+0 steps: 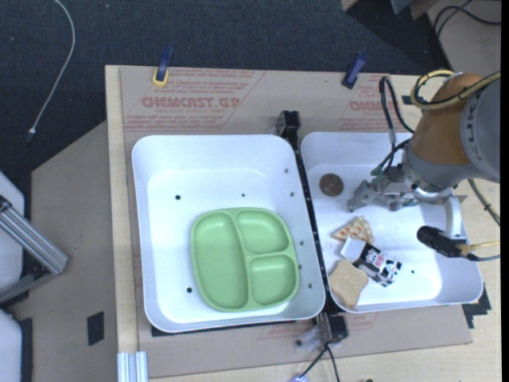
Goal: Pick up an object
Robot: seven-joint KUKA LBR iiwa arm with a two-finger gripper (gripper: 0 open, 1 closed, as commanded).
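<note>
Below and slightly left of my gripper [367, 200], in the right bin [453, 281], lies the nearest candidate: a tan wedge-shaped cracker [353, 231], flat, its long axis running upward to the right. It sits near the fingertips without touching them. My fingers appear spread apart with nothing between them; I hold no item.

Directly under the cracker lies a small black-and-white packet [374, 263], glossy and boxy, angled down toward the right. A beige slice of toy bread [347, 282] rests at the lower left corner of that bin, partly up against the wall. A round brown disc [332, 185] lies to the left of my gripper, apart from the rest.

Judgement: the cracker calls for a short descent toward the lower left; its thin flat form may slip from a pinch.

Left bin [159, 165] holds a green divided plate [244, 259], smooth plastic, three compartments.
</note>
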